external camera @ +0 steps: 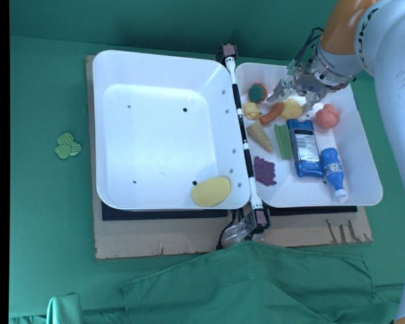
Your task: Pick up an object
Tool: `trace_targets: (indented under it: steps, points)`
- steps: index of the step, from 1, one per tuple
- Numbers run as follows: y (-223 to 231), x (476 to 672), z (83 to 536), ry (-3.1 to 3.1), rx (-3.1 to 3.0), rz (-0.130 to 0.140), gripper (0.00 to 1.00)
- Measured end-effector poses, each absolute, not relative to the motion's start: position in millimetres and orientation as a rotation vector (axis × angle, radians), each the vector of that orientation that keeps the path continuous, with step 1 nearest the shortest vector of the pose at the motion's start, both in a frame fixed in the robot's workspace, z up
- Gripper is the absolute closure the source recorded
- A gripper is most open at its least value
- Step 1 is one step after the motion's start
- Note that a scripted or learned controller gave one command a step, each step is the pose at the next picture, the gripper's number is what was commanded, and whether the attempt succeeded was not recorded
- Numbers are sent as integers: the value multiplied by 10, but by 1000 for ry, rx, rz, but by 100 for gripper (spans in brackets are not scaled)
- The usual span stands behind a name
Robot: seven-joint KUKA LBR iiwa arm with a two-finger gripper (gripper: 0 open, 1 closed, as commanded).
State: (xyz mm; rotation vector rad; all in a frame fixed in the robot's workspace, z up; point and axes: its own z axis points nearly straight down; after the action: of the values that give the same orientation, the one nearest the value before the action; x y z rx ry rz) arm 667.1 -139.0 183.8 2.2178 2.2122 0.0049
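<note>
My gripper (298, 94) hangs over the back of the right bin (364, 174), open, its fingers spread to either side of a small yellow piece (291, 109) just below it. Nothing sits between the fingers. Close by lie an orange sausage-shaped toy (271, 113), a pinkish-orange round fruit (327, 116) and a red-and-green berry (257, 92). Nearer the front are a blue packet (304, 147), a blue bottle (332, 171), a green strip (282, 141), a tan cone (260, 136) and purple grapes (263, 171).
The left bin (121, 73) holds a flat yellow oval (211, 191) at its front right corner. A divider rail (242, 130) runs between the bins. A green leaf toy (67, 146) lies on the bench to the left. Green cloth (256, 282) covers the front.
</note>
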Motion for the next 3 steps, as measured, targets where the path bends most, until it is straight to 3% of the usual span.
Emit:
trace_targets:
  steps: [1,3]
  points:
    - [-1403,6700,2007,2201,2211,16,100]
    - [-1411,6818,3046,2212,2216,10,100]
